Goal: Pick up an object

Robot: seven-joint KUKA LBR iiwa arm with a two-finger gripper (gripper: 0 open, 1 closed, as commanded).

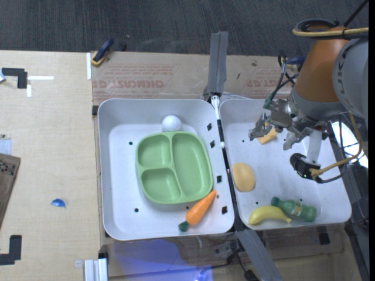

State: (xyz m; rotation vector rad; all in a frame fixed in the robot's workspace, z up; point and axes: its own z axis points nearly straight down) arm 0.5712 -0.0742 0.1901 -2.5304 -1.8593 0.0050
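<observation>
Over the right bin's far edge hangs the gripper, fingers spread with a small yellow piece between them; whether they clamp it I cannot tell. Near its front edge lie a banana and green bottle, touching; an egg-shaped lump sits by the left wall.

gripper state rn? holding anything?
gripper: over the right bin, a small yellow-orange piece seen at its fingers; open or shut cannot be told, nor whether it is held.
</observation>
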